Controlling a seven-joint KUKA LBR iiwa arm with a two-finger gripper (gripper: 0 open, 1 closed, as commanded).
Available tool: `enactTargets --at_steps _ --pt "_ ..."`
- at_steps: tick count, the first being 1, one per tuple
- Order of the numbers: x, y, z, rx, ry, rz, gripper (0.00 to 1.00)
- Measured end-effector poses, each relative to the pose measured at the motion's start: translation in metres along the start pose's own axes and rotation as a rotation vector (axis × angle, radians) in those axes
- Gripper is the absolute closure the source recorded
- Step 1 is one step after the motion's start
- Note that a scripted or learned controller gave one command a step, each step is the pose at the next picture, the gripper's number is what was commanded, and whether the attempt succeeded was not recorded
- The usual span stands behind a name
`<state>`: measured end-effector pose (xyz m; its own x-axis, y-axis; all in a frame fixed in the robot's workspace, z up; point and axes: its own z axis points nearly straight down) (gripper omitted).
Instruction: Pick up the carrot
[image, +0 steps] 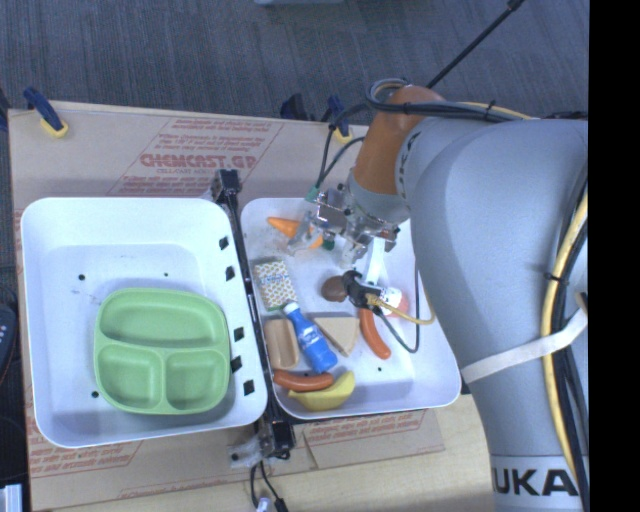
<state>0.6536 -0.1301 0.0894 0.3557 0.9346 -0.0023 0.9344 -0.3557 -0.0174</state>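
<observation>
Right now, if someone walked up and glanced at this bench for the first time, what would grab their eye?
The big grey arm reaching in from the right, its pincer low over the far end of the right bin by the carrot. Next, the green divided plate alone in the left bin, against the right bin's jumble of toy food, including a blue bottle and a banana.

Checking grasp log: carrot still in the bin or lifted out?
In the bin. The carrot lies on the right bin floor, beside the gripper.
</observation>
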Motion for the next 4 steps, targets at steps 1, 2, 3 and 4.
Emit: enactTargets --at_steps 1,2,3,4 --pt "0.001 0.001 -0.011 -0.003 0.001 -0.005 1.0" --pt "0.0 0.0 -0.01 0.003 -0.001 -0.006 0.0" --pt "0.014 -0.006 -0.003 0.002 -0.005 0.12 0.0" --pt "0.016 -0.005 -0.012 -0.002 -0.001 0.114 1.0"
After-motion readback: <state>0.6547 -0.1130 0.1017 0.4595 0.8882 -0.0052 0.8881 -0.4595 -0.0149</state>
